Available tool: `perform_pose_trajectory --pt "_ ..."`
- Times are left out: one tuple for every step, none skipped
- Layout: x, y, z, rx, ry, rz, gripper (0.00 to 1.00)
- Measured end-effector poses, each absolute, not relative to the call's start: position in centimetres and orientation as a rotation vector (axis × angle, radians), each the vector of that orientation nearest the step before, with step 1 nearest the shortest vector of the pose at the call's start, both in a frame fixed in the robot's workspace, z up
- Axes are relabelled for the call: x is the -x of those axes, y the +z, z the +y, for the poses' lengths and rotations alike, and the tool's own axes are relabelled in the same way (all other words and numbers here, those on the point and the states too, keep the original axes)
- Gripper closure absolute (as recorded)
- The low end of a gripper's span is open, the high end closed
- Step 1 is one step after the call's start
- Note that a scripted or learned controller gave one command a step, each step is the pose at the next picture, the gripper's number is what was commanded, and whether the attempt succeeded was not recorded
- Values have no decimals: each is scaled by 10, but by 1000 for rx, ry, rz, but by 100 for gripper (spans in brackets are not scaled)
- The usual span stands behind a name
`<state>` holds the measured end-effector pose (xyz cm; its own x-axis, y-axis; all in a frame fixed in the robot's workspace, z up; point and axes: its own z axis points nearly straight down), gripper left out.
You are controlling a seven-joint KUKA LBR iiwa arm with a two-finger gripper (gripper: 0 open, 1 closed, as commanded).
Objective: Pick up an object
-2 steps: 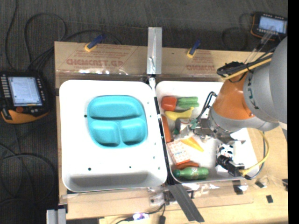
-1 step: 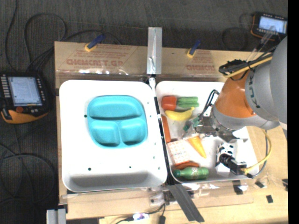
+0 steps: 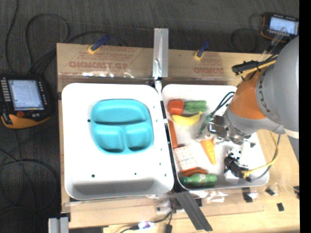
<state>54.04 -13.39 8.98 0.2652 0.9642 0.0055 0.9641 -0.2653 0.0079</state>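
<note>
1. The arm (image 3: 272,96) reaches in from the right over the right bin (image 3: 252,152).
2. The left bin (image 3: 77,130) holds a blue tray (image 3: 121,125).
3. The hand (image 3: 214,130) hangs low in the right bin, just above the carrot (image 3: 209,150); whether it is open or gripping anything cannot be told.
4. A banana (image 3: 187,119), a red-and-green vegetable (image 3: 187,106), a box (image 3: 184,157) and a green bottle (image 3: 199,179) lie to the hand's left.

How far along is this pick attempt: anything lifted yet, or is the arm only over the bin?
Done: the arm has reached into the right bin, and the gripper sits low beside the orange carrot. In hand: nothing visibly lifted; the carrot, banana and green bottle all lie in the bin. Left: closing on one item and raising it. The blue tray in the left bin is untouched.
</note>
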Motion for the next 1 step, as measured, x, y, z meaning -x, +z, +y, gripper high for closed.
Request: perform_pose_trajectory --pt "-525 199 -65 -2439 -8 1982 100"
